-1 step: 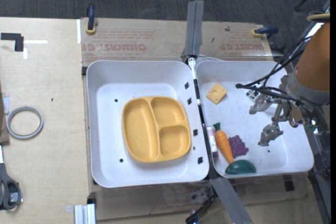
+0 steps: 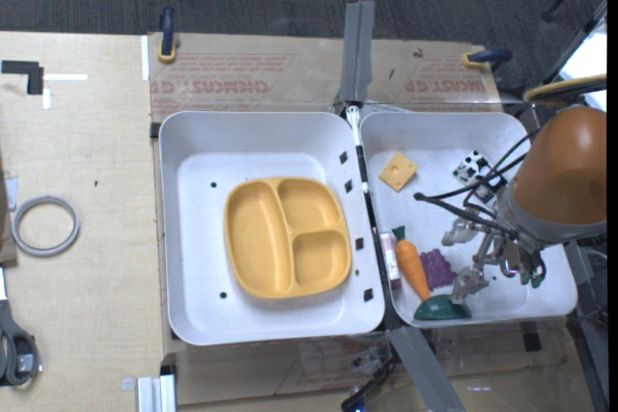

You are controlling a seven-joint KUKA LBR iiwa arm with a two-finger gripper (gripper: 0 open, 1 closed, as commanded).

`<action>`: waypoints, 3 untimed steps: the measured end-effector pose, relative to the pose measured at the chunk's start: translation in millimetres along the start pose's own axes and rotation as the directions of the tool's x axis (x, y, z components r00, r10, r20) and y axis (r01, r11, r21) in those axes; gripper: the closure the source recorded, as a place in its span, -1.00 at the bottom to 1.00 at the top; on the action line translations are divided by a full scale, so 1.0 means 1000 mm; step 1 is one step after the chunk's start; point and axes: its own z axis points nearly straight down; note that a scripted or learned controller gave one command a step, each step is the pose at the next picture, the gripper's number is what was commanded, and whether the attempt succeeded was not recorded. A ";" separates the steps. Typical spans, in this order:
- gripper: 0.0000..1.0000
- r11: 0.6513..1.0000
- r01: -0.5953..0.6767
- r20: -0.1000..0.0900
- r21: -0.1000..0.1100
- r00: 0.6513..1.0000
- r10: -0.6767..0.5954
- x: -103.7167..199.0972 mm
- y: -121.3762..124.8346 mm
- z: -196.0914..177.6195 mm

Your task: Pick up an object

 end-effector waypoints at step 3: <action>-1.00 0.974 -0.228 -0.008 0.003 0.974 0.228 -0.036 0.011 0.007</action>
